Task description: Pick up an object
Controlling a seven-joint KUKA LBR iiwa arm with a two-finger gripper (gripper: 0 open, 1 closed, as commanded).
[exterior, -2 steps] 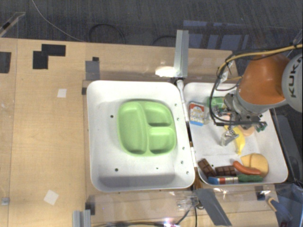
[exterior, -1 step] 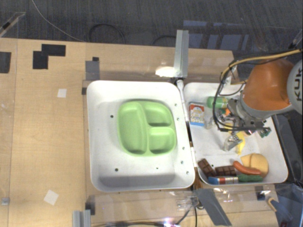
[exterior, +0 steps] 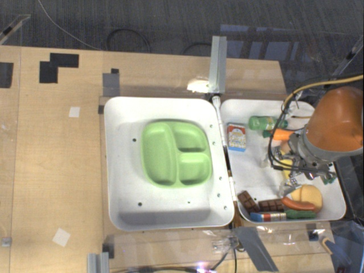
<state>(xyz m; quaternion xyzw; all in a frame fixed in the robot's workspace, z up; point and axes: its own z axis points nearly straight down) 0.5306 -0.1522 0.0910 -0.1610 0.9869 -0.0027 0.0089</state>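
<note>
The pincer [exterior: 296, 178] hangs low in the right bin [exterior: 250, 169], grip state hidden, perhaps just above the hot dog toy [exterior: 301, 201]; crowded neighbours could deflect its descent.

A robotics lab test bench: a grey arm [exterior: 335, 127] with an orange band and looped cables reaches in at right over two white bins [exterior: 122, 209] on a plywood bench [exterior: 51, 169], with black marker squares [exterior: 57, 66] at upper left, metal brackets [exterior: 217, 64] and dark carpet [exterior: 142, 10] behind.
</note>
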